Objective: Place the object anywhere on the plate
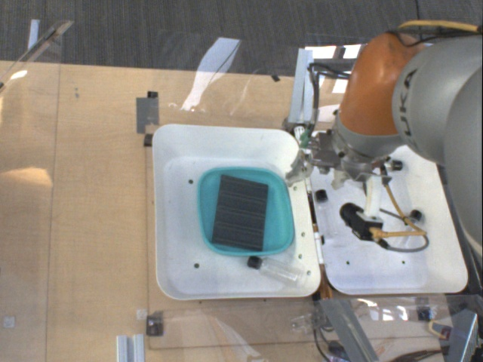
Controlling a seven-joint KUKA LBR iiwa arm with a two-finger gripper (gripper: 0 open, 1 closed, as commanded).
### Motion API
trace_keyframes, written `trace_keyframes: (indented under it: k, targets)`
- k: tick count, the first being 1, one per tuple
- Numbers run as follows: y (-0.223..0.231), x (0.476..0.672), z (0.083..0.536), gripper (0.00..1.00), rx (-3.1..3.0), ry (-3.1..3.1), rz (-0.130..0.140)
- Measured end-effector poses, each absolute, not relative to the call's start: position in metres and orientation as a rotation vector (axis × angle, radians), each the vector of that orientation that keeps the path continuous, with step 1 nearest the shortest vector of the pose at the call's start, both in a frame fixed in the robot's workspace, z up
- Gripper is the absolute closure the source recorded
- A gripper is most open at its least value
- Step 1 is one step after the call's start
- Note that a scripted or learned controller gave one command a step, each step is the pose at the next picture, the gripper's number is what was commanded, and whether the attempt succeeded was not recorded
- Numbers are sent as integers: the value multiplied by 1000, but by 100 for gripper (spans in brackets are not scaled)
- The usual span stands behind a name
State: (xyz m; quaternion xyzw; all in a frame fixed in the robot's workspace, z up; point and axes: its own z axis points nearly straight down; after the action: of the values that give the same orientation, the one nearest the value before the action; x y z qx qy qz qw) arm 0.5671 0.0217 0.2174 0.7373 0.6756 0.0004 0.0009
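A teal plate (207, 202) lies in the left white bin (173, 255). A dark grey ribbed rectangular block (241, 212) rests flat on the plate, near its middle. My gripper (341, 176) hangs under the grey and orange wrist, over the upper left part of the right bin (445, 270). It is just right of the wall between the two bins and apart from the plate. The wrist hides most of the gripper from above, and nothing shows held beneath it.
A clear tube with a black cap (275, 268) lies in the left bin just below the plate's lower right rim. The arm's bulk covers the right bin's upper half. Bare wooden bench spreads to the left.
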Motion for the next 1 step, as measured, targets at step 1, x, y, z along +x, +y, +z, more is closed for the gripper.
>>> trace_keyframes:
  k: [1]
  targets:
    - [-1,500,181,0,2101,2337,-1]
